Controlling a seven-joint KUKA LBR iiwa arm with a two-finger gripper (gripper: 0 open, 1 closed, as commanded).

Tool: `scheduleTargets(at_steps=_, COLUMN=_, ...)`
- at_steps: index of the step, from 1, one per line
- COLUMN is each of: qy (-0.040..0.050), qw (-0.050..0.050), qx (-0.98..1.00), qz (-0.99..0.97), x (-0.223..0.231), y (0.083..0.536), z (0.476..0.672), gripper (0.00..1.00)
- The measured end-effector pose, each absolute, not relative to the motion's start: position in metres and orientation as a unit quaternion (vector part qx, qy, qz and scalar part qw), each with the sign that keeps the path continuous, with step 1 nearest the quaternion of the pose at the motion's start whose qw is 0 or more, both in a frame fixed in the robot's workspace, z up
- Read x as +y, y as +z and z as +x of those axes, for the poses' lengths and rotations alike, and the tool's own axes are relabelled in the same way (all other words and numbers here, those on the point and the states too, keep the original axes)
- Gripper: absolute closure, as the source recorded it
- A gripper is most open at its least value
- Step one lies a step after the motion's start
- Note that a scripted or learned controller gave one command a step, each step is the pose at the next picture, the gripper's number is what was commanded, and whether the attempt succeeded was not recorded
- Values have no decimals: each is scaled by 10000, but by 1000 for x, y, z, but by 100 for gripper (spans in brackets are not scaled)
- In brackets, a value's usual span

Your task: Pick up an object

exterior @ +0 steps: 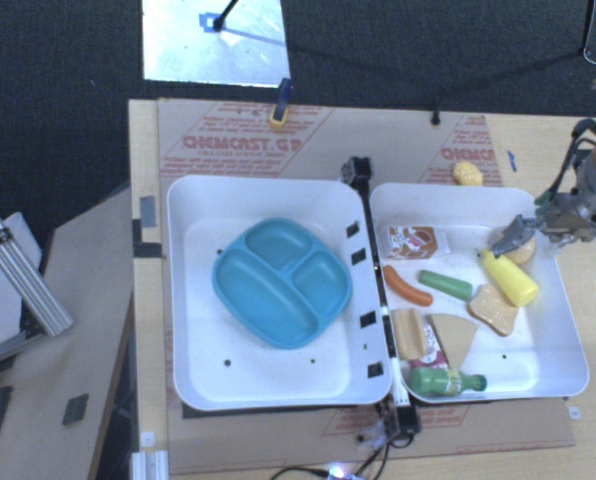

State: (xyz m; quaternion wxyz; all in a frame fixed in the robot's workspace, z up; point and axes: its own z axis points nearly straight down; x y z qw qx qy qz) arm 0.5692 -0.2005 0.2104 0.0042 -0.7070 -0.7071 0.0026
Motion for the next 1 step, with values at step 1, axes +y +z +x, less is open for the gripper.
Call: scheduleTargets(at_steps=1, qy=-2, qw=-7, qx=-7081, qz=-7061, x=-200, y=216, z=572, gripper=0)
